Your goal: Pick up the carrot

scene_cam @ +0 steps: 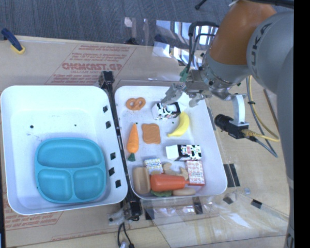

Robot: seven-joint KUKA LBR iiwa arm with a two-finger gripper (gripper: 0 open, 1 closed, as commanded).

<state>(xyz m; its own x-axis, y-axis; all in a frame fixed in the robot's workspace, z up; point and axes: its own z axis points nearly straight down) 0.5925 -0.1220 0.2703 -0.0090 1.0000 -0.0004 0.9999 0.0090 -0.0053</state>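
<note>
While left of end effector, carrot.

From my remote seat I see a dark grey ribbed floor across the top of the frame. Below it a bench topped with brown printed cardboard runs through the upper left and middle. At the lower right the surface turns to pale wood. A blue and yellow clamp sits at the upper left edge. Light is even and bright.
</note>
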